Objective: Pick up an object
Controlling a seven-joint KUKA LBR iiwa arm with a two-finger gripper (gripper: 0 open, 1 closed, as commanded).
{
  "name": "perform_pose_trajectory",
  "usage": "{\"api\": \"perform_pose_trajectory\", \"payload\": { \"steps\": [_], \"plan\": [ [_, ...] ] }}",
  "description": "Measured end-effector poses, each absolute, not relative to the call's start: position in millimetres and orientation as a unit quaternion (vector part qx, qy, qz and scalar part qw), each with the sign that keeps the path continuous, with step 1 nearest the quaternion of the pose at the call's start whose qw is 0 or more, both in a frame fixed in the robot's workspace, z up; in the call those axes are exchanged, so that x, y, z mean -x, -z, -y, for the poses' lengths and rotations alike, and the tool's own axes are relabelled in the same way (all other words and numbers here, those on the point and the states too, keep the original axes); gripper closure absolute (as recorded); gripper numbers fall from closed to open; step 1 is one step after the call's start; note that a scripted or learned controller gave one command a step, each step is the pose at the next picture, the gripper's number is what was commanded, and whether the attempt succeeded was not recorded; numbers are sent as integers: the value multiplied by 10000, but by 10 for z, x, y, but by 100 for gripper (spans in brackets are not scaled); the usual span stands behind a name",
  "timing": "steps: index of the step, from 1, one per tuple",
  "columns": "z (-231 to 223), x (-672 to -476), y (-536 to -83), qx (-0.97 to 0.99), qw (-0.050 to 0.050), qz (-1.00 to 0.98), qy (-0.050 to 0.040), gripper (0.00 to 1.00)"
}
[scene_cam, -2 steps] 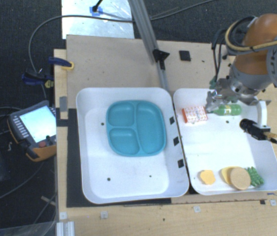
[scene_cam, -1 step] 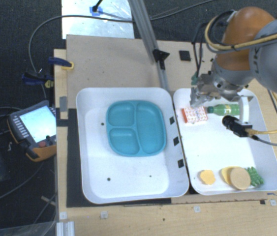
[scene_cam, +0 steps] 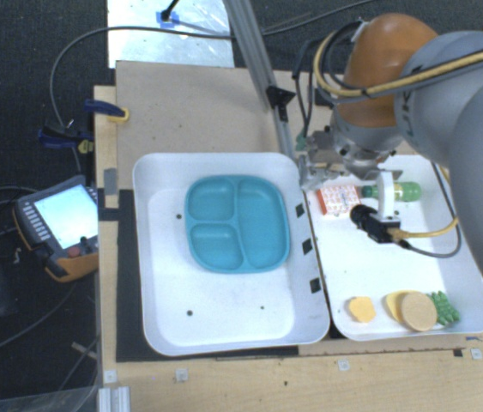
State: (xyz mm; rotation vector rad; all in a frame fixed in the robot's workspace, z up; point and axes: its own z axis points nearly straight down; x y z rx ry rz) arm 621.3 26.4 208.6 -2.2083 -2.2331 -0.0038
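Arm low over the right bin, nothing visibly picked up yet.

Nearest, at the lower right of the frame, the right bin (scene_cam: 344, 256) holds a small yellow round (scene_cam: 361, 309), a tan disc (scene_cam: 414, 310) and a green bit (scene_cam: 445, 309) along its front wall. Left of it, the left bin (scene_cam: 159, 256) carries a teal divided plate (scene_cam: 237, 223). Farther up, a red-and-white packet (scene_cam: 337, 199) lies flat by the bin's left wall, and a green bottle (scene_cam: 404, 192) lies on its side, long axis across the frame, green end pointing right. The hand (scene_cam: 327, 163) sits above the packet; whether it is open or closed I cannot tell. The risk, as I judge it: the flat packet so near the wall could slide away or the hand strike the rim.
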Motion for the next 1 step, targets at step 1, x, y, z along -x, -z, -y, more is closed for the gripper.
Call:
{"api": "perform_pose_trajectory", "payload": {
  "steps": [1],
  "plan": [
    [-864,-6085,-2097,7031,9,7111,9,100]
  ]
}}
